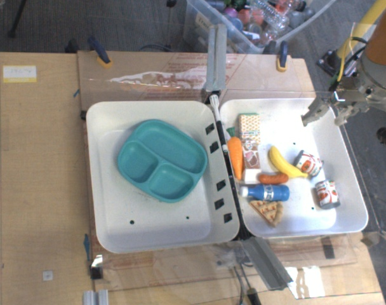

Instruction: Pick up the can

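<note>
Two small cans with red and white labels lie in the right bin (353, 170). One can (307, 164) rests beside the tip of the banana (282, 162). The other can (326, 194) sits nearer the front right corner. My gripper (324, 115) hovers over the bin's far right corner, open, with nothing between its fingers (309, 115). It is well behind both cans and apart from them.
The right bin also holds a carrot (235, 157), a small carton (249, 132), a sausage (273, 178), a blue-capped item (266, 192) and a pizza slice (269, 211). A teal divided plate (161, 159) lies in the left bin (98, 170). A clear tub of clutter (263, 5) stands behind the bench.
</note>
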You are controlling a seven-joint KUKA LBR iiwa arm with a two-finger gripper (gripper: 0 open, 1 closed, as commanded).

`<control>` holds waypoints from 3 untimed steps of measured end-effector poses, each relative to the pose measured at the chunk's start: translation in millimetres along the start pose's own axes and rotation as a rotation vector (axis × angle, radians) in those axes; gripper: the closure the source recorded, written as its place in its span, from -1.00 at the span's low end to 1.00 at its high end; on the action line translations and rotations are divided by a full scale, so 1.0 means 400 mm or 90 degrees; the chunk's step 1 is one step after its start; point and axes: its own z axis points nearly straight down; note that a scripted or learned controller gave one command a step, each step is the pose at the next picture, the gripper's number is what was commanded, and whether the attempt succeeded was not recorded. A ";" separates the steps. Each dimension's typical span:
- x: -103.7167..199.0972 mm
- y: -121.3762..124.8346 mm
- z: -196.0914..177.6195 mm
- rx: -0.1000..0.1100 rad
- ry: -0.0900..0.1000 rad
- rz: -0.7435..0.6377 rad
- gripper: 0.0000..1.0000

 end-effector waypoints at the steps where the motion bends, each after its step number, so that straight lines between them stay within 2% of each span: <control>1: -0.118 -0.151 0.306 0.002 0.005 0.029 -1.00; 2: -0.070 0.060 0.397 -0.007 0.000 0.034 -1.00; 3: -0.067 -0.105 0.396 -0.010 -0.002 0.011 -1.00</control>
